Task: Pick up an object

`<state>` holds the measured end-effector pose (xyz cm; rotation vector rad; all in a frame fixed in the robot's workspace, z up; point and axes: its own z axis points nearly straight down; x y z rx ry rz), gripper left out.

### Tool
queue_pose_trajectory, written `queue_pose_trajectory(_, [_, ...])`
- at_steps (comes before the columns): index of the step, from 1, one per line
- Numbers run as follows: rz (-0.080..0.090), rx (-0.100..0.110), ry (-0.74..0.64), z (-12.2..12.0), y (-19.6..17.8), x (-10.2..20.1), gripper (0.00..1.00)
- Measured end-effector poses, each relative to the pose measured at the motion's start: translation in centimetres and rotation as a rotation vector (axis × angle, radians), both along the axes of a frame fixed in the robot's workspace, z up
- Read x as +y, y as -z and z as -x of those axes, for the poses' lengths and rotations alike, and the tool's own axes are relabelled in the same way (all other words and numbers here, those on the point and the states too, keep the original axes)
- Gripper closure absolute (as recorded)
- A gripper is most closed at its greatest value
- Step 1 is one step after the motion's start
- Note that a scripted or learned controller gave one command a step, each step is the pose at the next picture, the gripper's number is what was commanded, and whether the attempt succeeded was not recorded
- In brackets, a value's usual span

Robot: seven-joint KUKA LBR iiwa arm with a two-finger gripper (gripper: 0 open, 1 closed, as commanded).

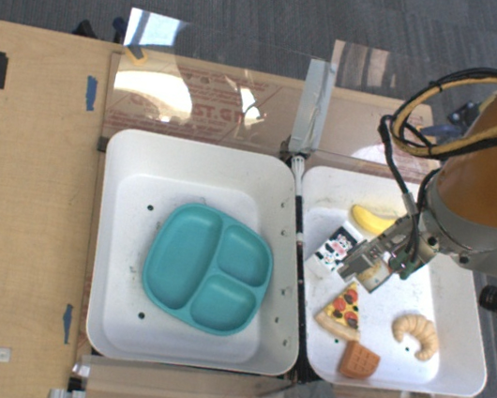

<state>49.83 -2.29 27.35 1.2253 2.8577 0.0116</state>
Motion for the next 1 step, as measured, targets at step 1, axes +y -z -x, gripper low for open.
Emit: queue_pose_trajectory(1, [0.001,-0.004,-0.001,-0.12,-1.03,0.02,1.00])
